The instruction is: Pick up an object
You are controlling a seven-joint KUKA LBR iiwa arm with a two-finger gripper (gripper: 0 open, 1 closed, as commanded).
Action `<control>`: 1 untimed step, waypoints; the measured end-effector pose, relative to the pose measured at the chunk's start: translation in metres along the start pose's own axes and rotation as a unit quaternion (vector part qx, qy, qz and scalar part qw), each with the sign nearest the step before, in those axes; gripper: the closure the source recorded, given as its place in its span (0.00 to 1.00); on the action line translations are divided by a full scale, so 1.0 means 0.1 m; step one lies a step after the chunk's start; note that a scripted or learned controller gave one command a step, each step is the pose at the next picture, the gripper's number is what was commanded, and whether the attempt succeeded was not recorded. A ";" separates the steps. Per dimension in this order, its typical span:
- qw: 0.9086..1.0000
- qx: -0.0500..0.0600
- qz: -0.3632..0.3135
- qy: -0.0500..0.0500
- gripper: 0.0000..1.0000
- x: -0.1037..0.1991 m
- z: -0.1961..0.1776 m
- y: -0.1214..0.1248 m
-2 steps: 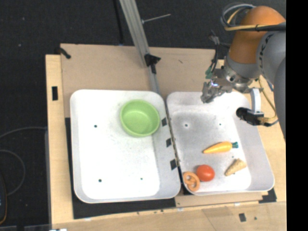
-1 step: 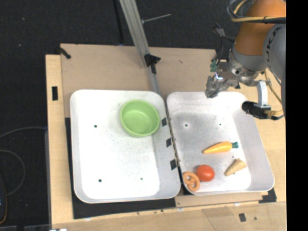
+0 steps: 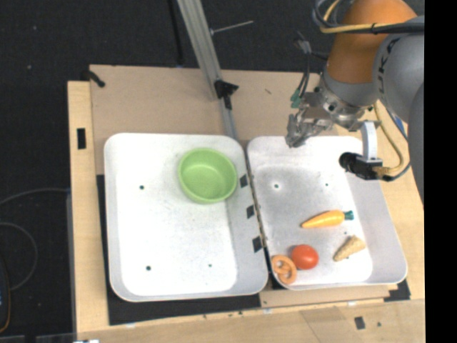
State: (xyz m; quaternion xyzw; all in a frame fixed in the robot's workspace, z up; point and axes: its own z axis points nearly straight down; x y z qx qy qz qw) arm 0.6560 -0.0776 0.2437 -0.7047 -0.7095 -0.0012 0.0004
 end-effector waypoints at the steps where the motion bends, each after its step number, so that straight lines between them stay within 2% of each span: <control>1: 1.000 0.001 0.000 0.000 1.00 0.55 -0.01 -0.01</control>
